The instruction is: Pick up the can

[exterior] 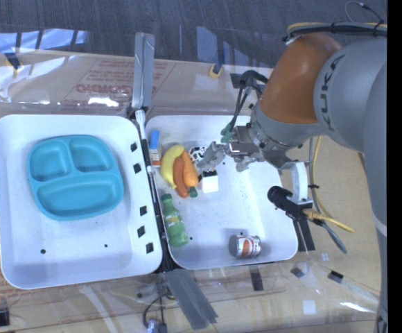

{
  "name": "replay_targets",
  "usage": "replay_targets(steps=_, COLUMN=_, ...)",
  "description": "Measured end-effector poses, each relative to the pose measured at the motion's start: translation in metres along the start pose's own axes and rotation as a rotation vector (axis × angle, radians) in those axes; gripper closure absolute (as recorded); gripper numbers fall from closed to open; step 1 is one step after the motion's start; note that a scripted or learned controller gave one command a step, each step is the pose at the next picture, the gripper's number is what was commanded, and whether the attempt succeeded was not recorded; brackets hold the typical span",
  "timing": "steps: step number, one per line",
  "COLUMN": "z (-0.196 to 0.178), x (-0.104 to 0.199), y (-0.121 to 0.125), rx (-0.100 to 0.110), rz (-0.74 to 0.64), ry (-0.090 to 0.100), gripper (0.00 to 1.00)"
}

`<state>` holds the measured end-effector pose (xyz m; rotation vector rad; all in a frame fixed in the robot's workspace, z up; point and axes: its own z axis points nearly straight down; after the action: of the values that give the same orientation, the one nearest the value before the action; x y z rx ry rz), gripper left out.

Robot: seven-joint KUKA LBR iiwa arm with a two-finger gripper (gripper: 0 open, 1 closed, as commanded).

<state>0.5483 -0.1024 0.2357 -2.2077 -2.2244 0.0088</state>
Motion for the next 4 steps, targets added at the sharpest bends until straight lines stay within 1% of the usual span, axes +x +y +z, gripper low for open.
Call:
replay_targets(steps=1, z=0.107, x=-0.053, y=-0.052, rx=0.001, rz=0.079, ry=0.001, gripper=0.00)
replay_targets(steps=2, z=0.074, x=-0.011, y=-0.044, rx=-0.003, rz=0.118, ry=0.000, gripper=0.00)
replay_targets(steps=3, z=0.105, x=-0.044, y=0.014, rx=-0.001, rz=-0.009, ry=0.000, gripper=0.00)
replay_targets(steps=4, z=0.144, x=-0.061, y=0.094, rx=-0.004, rz=0.219, ry=0.001, gripper=0.00)
